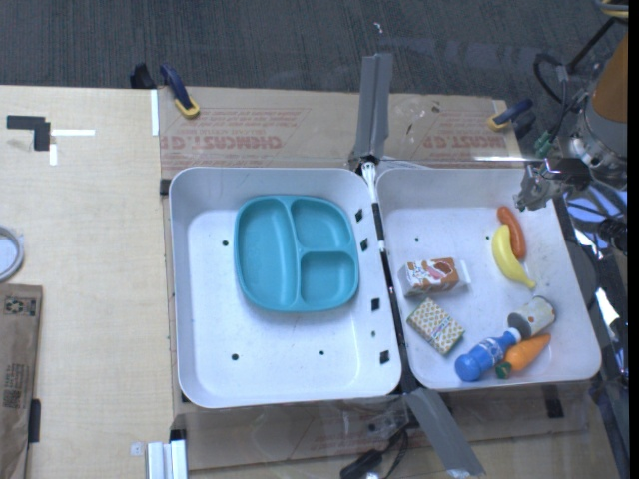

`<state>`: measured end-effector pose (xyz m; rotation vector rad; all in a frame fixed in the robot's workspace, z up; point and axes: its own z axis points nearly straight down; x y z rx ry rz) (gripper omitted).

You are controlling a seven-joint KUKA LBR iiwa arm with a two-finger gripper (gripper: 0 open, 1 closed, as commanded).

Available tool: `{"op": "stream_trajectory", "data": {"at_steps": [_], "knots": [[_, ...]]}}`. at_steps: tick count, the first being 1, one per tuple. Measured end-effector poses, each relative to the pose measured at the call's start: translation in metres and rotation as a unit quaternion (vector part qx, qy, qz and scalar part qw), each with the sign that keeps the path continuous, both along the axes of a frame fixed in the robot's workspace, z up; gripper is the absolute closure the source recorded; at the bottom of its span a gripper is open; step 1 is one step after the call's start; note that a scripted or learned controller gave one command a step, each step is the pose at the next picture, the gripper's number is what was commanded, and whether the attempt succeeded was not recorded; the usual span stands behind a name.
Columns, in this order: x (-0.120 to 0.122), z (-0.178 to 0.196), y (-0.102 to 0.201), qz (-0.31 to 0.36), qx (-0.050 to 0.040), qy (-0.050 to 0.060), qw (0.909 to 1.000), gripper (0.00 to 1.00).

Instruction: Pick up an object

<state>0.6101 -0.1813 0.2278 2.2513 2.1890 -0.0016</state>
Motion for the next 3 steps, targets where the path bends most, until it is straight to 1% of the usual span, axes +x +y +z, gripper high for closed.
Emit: {"op": "stream_trajectory", "data": {"at_steps": [1,2,3], "knots": [[0.000,0.000,0.000,0.000,0.0000,0.001,1.0000,0.00],[-0.023,-0.126,-0.026,-0.020,0.0034,0.000,0.9998,0.00],[-0.022,-0.116,-0.028,-0.020,0.0014,-0.001,0.9998,1.00]]}}
